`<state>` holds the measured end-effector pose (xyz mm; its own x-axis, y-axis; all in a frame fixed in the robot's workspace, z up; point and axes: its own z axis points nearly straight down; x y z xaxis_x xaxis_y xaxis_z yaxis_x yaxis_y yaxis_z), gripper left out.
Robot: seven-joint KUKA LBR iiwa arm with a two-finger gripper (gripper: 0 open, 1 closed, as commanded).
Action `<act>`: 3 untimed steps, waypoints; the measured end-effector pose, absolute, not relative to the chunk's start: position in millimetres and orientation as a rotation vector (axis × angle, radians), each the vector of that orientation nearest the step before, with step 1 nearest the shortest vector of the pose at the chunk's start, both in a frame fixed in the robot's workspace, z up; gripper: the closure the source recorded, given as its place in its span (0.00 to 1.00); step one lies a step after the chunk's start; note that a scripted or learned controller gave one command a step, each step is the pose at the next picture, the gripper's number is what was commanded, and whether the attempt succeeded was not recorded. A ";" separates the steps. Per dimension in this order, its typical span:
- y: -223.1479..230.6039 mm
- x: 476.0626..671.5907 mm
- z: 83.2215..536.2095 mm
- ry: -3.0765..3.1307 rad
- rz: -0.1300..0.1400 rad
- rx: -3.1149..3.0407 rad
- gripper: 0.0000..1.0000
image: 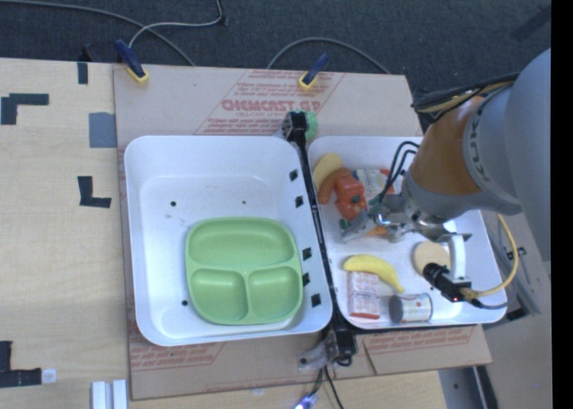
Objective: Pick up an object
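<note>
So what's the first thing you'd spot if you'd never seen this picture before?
Probably the big green tray with three sections, alone in the left bin. Next, the grey arm with its orange band leaning over the right bin, where a yellow banana and a red and orange toy lie in a jumble.

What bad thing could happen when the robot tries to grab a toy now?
1. The right bin is crowded. The gripper sits low beside the red toy, so it might shove neighbours instead of lifting one.
2. The banana lies against a small packet, so a grab there could catch both or slip off.
</note>
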<state>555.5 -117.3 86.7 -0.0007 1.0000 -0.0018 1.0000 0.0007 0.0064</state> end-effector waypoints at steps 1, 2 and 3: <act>-94.5 603.6 86.2 2.220 0.004 2.216 0.00; -111.0 501.0 86.2 2.217 0.000 2.222 0.00; -111.2 502.6 96.3 2.216 0.003 2.217 1.00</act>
